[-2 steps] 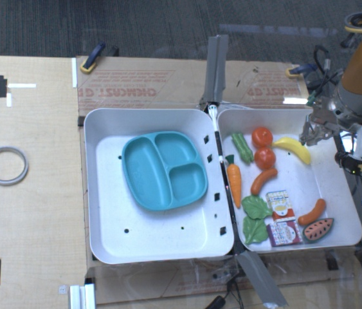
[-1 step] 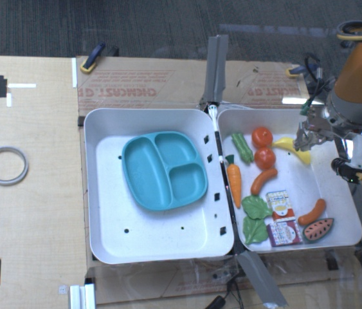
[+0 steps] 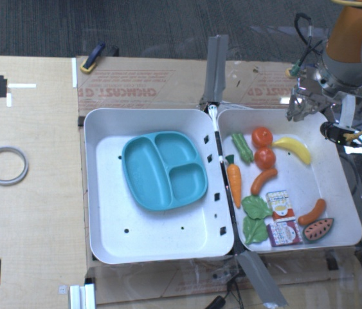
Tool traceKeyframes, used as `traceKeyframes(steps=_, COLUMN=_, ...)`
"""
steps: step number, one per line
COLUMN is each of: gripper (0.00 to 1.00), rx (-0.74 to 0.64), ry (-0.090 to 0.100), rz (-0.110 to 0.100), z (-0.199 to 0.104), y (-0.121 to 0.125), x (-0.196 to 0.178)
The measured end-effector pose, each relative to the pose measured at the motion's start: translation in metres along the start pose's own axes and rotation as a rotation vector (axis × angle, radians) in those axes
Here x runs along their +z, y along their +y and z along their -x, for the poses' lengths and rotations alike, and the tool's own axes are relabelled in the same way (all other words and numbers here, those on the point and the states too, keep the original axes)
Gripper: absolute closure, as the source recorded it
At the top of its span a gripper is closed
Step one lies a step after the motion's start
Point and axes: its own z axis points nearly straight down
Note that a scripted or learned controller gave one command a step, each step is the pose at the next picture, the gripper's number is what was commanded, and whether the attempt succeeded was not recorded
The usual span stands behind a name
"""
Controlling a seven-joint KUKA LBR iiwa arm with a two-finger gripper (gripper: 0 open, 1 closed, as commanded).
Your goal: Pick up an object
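A robotics lab, most likely. The plywood tabletop (image 3: pixel 26 108) carries two white bins (image 3: pixel 97 192), taped cardboard (image 3: pixel 142 85) and a tape roll (image 3: pixel 5 165). Dark carpet (image 3: pixel 168 11) lies beyond.

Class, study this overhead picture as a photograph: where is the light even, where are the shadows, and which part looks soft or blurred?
In the camera view, the light is flat and even across both white bins; the blue plate casts just a faint shadow at its lower edge; the toy food, such as the banana, is crisp; the gripper at the upper right looks softer and cluttered by cables.
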Motion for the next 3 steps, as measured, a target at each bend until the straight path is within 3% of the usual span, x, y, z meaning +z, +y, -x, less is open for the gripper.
traceKeyframes(steps=1, gripper=0.0, rx=0.0, ry=0.0, rz=-0.001, z=0.0, y=0.0, x=0.0)
traceKeyframes(steps=2, gripper=0.0, rx=-0.047, ry=0.0, rz=0.003, z=0.051, y=0.015, x=0.118)
traceKeyframes(steps=3, gripper=0.0, rx=-0.132, ry=0.01, rz=0.002, z=0.071, y=-0.01, x=0.118)
